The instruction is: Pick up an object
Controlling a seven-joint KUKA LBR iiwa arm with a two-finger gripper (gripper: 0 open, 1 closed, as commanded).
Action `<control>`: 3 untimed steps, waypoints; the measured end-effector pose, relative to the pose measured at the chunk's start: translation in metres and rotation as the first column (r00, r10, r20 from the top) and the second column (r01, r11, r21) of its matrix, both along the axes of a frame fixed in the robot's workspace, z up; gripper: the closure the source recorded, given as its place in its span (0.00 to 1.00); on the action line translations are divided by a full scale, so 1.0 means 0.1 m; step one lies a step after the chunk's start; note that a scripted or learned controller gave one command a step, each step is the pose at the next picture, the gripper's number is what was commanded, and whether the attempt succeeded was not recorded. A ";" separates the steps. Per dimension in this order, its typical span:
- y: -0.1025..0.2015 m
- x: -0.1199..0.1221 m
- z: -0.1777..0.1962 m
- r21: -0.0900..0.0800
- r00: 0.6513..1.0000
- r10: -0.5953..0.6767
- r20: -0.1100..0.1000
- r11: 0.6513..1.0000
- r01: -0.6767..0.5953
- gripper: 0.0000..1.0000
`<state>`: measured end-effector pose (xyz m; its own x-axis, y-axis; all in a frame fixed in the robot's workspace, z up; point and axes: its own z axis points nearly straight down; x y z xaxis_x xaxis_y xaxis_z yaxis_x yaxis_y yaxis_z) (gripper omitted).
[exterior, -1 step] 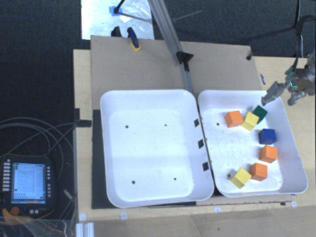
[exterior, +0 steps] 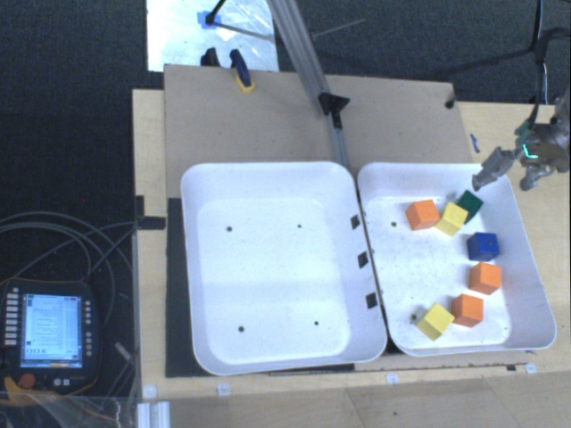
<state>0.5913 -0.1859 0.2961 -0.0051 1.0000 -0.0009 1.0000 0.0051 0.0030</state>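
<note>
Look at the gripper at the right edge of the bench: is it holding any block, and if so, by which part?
Nothing is held. The gripper hangs open above the right bin's upper right rim, apart from the green block.

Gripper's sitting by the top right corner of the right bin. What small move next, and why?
Probably ease the gripper down and slightly left toward the green block, the nearest one. It sits above the right bin with nothing between its fingers, and every block lies below or left of it; the green one touches a yellow block.
</note>
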 end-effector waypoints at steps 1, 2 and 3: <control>0.00 0.03 -0.41 0.000 1.000 -0.002 -0.004 1.000 0.002 0.00; -0.06 0.10 -0.97 0.000 1.000 -0.003 -0.005 1.000 0.003 0.00; -0.06 0.11 -1.60 0.001 1.000 -0.003 -0.006 1.000 0.003 0.00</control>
